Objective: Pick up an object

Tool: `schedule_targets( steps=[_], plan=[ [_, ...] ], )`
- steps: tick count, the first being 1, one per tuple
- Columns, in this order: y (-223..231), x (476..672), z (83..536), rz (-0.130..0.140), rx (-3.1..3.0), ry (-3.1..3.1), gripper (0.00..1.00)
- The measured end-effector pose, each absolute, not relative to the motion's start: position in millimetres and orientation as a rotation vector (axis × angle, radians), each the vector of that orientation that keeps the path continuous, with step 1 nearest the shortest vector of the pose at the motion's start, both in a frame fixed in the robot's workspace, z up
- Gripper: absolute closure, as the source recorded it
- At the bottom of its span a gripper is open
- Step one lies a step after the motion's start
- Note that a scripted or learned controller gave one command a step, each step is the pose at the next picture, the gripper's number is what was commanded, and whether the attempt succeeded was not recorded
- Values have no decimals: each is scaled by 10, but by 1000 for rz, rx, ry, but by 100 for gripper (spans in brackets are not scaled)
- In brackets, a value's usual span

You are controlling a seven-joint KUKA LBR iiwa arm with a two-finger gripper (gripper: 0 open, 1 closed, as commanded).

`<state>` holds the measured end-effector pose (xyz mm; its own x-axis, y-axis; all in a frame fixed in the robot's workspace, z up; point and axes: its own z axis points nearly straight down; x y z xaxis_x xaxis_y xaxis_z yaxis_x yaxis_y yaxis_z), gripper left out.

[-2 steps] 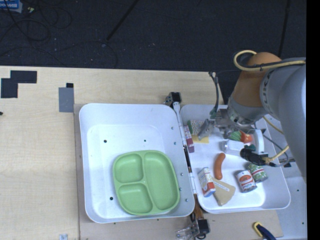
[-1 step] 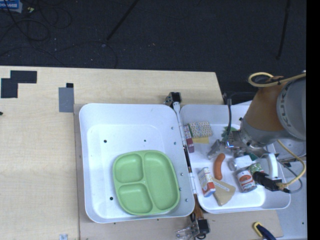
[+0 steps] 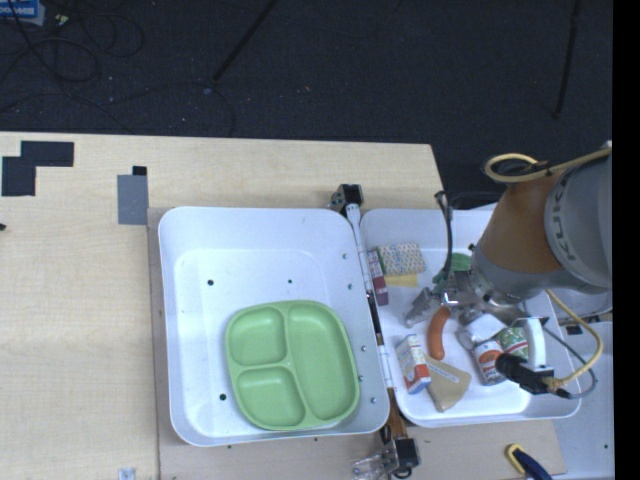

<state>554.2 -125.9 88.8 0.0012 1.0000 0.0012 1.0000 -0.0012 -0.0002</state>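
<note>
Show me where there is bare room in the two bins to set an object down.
Left bin: bare floor above the green divided tray, plus a strip along its left wall. Right bin: crowded with the sausage, can, small packages and the arm.

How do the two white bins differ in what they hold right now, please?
The left bin holds a single large thing, a green divided plate, while the right bin holds a clutter of small items, among them an orange sausage-shaped piece and a small can. The arm hangs over the right bin, not the left bin. Both bins are shallow, white and set side by side.
</note>
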Motion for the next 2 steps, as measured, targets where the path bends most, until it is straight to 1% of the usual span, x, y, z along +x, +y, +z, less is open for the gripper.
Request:
schedule_targets(
  steps=[1, 2],
  plan=[
    [-1262, 5545, 985, -1, -2223, -2214, 100],
    [-844, 5673, 1968, 3, -2218, -2221, 100]
  ],
)
